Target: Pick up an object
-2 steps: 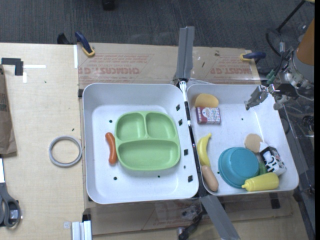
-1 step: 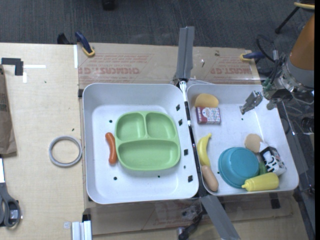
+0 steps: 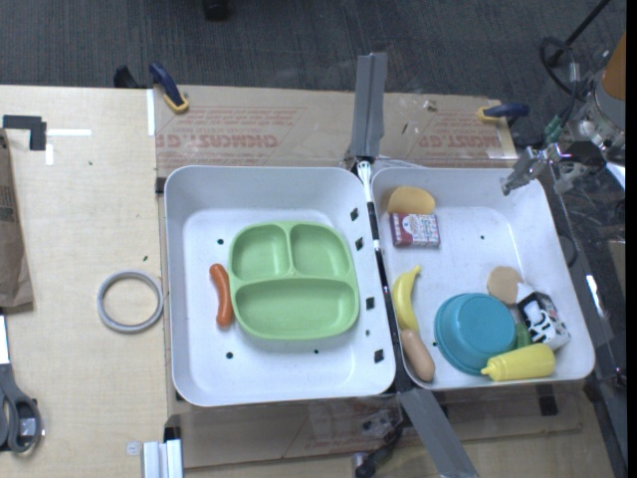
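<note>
Spanning light wood bench [image 3: 80,217]: two white bins [image 3: 269,192]; dark carpet floor [image 3: 299,18] behind; jaws' state unclear.

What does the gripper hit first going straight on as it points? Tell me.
Probably the floor of the shallow white right bin, near its far corner, where the metal gripper points down-left; depth unclear.

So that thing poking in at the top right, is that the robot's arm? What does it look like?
Yes, that is its end. The gripper is a small grey metal piece with thin pointed fingers, over the right bin's far corner. Behind it sits a cluster of silver metal parts, with dark cables looping above. Part of it is blurred, so finer markings cannot be read.
</note>
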Tool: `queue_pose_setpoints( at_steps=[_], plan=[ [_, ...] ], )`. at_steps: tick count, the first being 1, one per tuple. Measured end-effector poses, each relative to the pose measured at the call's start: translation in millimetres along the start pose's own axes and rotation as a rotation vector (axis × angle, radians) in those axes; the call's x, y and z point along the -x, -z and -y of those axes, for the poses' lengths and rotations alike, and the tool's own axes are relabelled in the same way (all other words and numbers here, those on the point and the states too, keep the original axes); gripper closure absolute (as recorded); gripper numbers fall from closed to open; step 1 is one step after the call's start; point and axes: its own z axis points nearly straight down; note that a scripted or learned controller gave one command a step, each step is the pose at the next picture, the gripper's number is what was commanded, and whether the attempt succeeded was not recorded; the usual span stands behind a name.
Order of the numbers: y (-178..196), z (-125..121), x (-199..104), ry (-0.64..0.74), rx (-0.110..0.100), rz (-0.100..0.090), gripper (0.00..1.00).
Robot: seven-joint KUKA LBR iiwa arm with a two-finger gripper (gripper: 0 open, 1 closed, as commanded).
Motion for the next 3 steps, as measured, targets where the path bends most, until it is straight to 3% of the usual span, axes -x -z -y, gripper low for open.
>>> queue_pose_setpoints(
  at_steps=[1,2,3],
  plan=[
    [-73.9,81.2,-59.8,0.106,-0.002,-0.002,0.00],
    [-73.9,81.2,-59.5,0.106,-0.002,-0.002,0.00],
    [-149.8,92.2,6.9,0.115,0.003,-0.005,0.00]
  ],
)
